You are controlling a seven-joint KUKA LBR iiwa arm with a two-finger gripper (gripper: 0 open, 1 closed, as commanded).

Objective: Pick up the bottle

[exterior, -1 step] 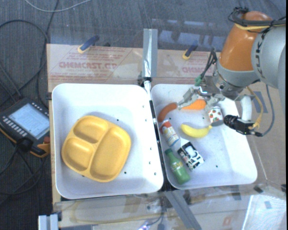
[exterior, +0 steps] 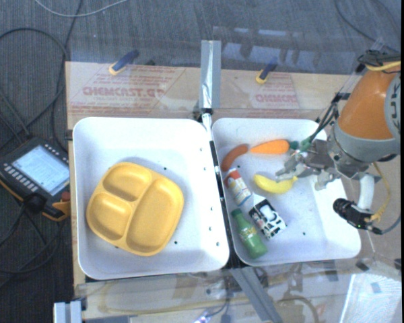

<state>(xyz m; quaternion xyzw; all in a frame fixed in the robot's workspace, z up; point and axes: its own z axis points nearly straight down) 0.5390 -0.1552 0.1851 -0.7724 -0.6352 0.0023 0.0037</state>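
Camera view: bottle (exterior: 248, 233) lies well left-below end effector (exterior: 291, 167).

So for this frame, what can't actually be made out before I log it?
- Hand, camera view: too small and blurred against the bin to tell open from shut, or whether it touches the banana.
- Green bottle: label too small to read.
- White bottle: print blurred.
- Black-and-white item: too small to identify.
- Arm: cut off by the right edge.
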